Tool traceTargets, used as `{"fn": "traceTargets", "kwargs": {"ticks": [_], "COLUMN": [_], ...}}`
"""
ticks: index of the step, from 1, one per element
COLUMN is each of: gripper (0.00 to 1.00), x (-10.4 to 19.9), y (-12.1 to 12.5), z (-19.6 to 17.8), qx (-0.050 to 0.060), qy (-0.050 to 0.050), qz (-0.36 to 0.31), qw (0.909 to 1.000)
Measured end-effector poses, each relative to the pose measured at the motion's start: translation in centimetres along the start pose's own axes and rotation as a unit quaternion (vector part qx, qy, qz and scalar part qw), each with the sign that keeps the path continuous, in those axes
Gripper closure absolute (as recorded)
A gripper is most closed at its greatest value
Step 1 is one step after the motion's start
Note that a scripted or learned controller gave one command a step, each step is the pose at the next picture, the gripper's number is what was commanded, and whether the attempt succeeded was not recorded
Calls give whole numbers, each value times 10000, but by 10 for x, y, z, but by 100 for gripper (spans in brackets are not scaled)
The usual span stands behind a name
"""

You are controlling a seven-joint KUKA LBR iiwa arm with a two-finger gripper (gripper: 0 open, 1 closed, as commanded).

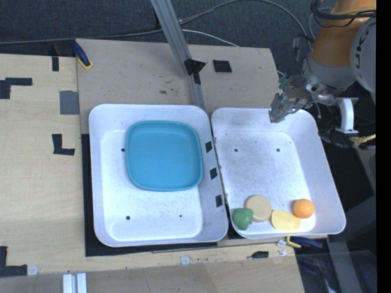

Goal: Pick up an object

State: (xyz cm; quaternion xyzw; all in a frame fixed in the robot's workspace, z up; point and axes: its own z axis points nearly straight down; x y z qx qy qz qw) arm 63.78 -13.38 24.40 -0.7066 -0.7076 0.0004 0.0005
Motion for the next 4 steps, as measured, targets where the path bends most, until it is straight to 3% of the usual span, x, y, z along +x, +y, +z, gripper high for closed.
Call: {"fn": "traceTargets", "kwargs": {"ticks": [1,3,4], "gripper": [100,100,100], "x": [51,156,208], "y": [-5,-25,-38], "z": [13,-4,10], "qx": [1,-5,1], "qy": [3,1,-2], "qz": [-11,-8,-5], "qw": [10000,10000,10000]}}
